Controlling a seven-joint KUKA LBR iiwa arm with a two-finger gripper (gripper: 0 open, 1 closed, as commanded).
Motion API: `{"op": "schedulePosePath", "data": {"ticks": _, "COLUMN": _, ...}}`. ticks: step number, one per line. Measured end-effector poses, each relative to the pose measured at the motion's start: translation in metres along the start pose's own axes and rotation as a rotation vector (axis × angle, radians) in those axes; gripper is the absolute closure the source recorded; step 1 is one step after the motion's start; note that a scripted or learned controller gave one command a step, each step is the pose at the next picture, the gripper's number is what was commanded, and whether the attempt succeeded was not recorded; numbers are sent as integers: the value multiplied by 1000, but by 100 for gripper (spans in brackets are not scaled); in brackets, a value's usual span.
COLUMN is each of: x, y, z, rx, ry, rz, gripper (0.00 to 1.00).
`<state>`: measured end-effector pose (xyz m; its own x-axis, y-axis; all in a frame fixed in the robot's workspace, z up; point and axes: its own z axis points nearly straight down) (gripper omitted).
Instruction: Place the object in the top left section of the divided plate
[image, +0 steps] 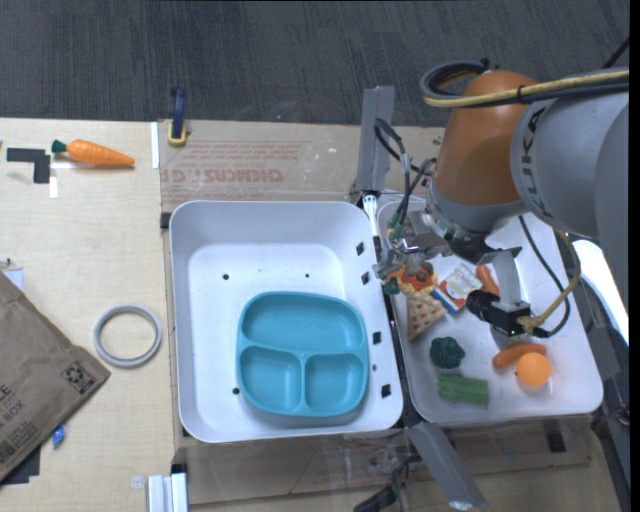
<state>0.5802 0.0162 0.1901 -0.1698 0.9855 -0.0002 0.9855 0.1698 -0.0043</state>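
- Two white bins are seen side by side on the bench; items are noted from left to right.
- Far left, on the bench top: a toy carrot (92, 153). Nearer, a brown cardboard box (35, 385) and a grey ring (127, 334) lie flat.
- Left bin (200, 260): a blue divided plate (301, 354) is set on its floor, all three sections bare.
- Right bin (575, 395): small toy foods are crowded together. A waffle-patterned wedge (424, 311) lies near the left wall, a dark green lump (447, 351) and a green block (462, 388) nearer the viewer, an orange ball (533, 371) at the right.
- Gripper (405, 258) is lowered over the far left part of the right bin, above the food pile; whether its fingers are spread or closed cannot be told, and nothing is seen held.
- Grey arm (590, 140) with its orange band (480, 135) enters from the right.
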Motion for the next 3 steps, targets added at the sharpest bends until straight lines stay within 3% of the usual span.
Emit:
{"op": "schedulePosePath", "data": {"ticks": 1, "x": 17, "y": -78, "z": 0, "rx": -2, "ry": 0, "rz": -147, "gripper": 100}}
{"op": "schedulePosePath", "data": {"ticks": 2, "x": 70, "y": -85, "z": -3, "rx": -2, "ry": 0, "rz": -177, "gripper": 100}}
{"op": "schedulePosePath", "data": {"ticks": 3, "x": 70, "y": -85, "z": -3, "rx": -2, "ry": 0, "rz": -176, "gripper": 0}}
